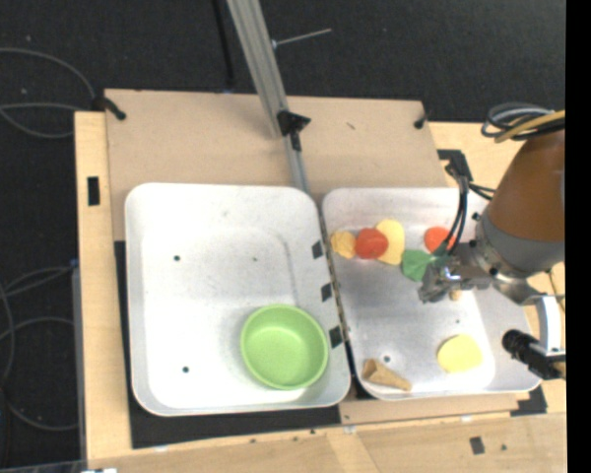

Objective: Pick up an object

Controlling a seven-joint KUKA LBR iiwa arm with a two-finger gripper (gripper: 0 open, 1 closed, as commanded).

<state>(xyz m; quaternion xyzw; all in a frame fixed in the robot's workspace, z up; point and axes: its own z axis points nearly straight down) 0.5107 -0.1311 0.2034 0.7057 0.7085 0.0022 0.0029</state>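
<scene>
The right bin (pixel 394 308) holds a cluster of small toys near its far side: an orange-yellow piece (pixel 344 244), a red ball-like piece (pixel 371 244), a yellow piece (pixel 391 232), a green piece (pixel 415 263) and a red-orange piece (pixel 435 238). A yellow round piece (pixel 460 354) and a tan wedge (pixel 385 373) lie near the front. My gripper (pixel 436 286) hangs low over the right bin, just right of the green piece and close to it. The arm's orange band (pixel 532 195) rises behind it.
A green bowl (pixel 284 346) sits at the front right of the left bin (pixel 187 264). A metal pole (pixel 261 57) slants up from the seam between the bins. Black clips mark the divider. Cables lie on the dark floor at left.
</scene>
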